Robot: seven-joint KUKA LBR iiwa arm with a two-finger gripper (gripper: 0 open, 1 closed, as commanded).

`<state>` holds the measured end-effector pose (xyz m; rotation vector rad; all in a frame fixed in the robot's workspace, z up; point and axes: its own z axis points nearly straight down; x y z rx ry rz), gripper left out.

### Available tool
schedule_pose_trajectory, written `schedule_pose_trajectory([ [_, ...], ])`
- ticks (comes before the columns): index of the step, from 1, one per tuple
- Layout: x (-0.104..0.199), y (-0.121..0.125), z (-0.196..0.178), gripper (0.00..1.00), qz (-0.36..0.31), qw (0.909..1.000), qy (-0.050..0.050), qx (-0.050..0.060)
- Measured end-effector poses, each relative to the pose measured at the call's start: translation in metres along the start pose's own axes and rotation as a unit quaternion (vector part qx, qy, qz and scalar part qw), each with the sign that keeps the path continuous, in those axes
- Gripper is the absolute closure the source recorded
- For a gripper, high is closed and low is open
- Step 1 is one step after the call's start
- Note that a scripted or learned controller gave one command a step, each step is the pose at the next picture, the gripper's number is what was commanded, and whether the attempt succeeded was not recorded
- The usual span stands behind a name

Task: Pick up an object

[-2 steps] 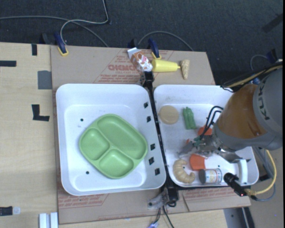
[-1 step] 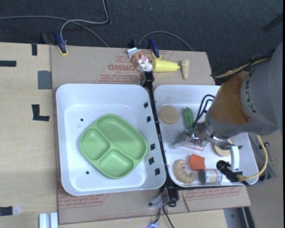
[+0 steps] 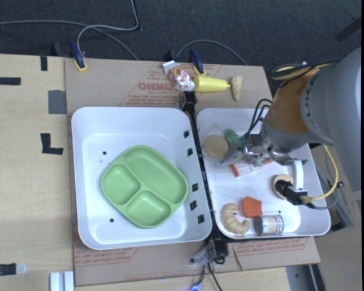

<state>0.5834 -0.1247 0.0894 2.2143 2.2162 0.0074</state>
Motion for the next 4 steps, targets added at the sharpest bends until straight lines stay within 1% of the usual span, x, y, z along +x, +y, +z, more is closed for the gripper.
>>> schedule_pose_trajectory([
  [1,0.0,0.002,-0.012,1.0,0.0,1.0,0.0,-0.003],
  [2,0.001,0.003,-0.013,0.0,-0.001,1.0,0.0,-0.003],
  [3,0.031,0.066,0.005,0.0,-0.001,1.0,0.001,0.004],
  [4,0.026,0.085,0.005,0.0,-0.001,1.0,0.001,0.004],
])
